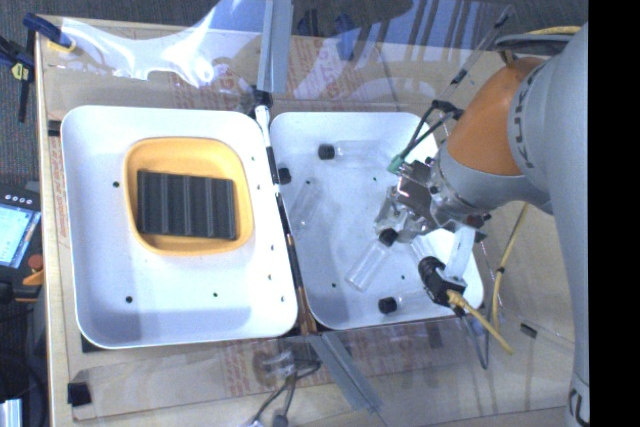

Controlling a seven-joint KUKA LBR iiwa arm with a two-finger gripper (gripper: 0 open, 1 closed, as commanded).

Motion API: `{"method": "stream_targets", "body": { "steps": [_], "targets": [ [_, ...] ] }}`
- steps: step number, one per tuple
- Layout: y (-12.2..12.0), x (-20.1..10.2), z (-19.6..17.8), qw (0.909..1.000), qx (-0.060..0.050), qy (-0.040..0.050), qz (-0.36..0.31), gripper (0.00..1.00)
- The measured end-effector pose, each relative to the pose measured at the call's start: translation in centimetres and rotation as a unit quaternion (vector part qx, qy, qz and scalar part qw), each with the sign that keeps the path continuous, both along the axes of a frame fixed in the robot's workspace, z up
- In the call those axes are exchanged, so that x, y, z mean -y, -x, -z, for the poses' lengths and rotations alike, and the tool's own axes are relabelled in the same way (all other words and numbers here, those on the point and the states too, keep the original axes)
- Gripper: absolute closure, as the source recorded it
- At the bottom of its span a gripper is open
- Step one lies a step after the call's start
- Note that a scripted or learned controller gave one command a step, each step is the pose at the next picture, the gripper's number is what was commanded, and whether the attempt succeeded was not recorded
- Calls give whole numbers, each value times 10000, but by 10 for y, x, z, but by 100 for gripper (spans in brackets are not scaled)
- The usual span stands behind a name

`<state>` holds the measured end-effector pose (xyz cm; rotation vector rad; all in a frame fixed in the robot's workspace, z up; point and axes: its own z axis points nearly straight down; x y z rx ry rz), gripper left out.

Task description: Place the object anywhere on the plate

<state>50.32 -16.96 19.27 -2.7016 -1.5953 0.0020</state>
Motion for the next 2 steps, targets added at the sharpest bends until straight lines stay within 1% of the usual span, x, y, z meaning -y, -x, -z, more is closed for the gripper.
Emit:
{"method": "stream_targets", "body": {
  "steps": [1, 2],
  "targets": [
    [-50, -66, -98, 9984, 3, 7, -574, 100],
    [-105, -107, -31, 9796, -11, -5, -2007, 100]
  ]
}}
